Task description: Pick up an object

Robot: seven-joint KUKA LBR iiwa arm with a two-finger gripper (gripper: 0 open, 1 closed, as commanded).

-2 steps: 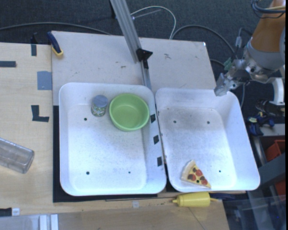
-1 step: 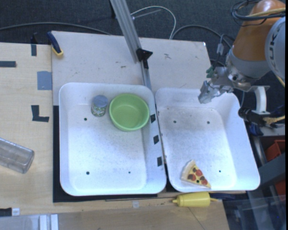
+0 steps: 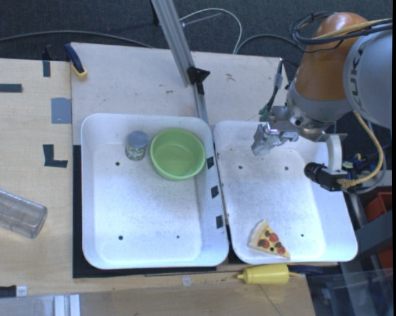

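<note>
A toy pizza slice point(image 3: 269, 239) lies near the front edge of the right bin point(image 3: 296, 196). In the left bin point(image 3: 145, 229) a green bowl point(image 3: 177, 153) sits at the back, with a small grey-lidded jar point(image 3: 137, 145) just left of it. My gripper point(image 3: 265, 139) hangs over the back left part of the right bin, well away from the pizza slice. Nothing shows between its fingers, and they look close together.
A yellow bottle point(image 3: 267, 274) lies on the bench just in front of the right bin. A clear plastic tumbler point(image 3: 13, 210) lies on its side at the far left. A grey metal pole point(image 3: 178, 41) slants down to the seam between the bins.
</note>
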